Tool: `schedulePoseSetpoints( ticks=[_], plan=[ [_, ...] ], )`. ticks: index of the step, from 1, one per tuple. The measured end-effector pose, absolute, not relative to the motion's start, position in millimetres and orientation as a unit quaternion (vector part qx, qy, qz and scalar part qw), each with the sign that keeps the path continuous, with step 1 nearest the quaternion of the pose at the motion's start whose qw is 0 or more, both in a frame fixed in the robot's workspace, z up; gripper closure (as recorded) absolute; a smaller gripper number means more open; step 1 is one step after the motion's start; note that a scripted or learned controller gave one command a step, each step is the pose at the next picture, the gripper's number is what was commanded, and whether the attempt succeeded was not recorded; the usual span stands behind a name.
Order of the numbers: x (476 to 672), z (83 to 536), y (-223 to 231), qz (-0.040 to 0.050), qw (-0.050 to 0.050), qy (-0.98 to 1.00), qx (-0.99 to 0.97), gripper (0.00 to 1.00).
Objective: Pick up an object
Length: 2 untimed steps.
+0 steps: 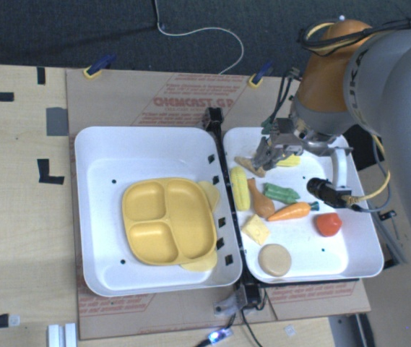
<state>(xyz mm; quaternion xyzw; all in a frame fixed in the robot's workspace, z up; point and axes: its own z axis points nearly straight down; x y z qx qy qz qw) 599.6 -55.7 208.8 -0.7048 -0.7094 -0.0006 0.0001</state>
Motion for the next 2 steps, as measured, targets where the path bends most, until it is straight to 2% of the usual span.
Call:
schedulePoseSetpoints(
  ticks=[1, 2],
  plan=[
    [645.6, 231.3, -20.3, -0.0016, -0.001, -0.709, -0.705, 1.0],
    [642.0, 223.9, -34.1, 0.0013, 0.0, -0.707, -0.707, 1.0]
  ],
)
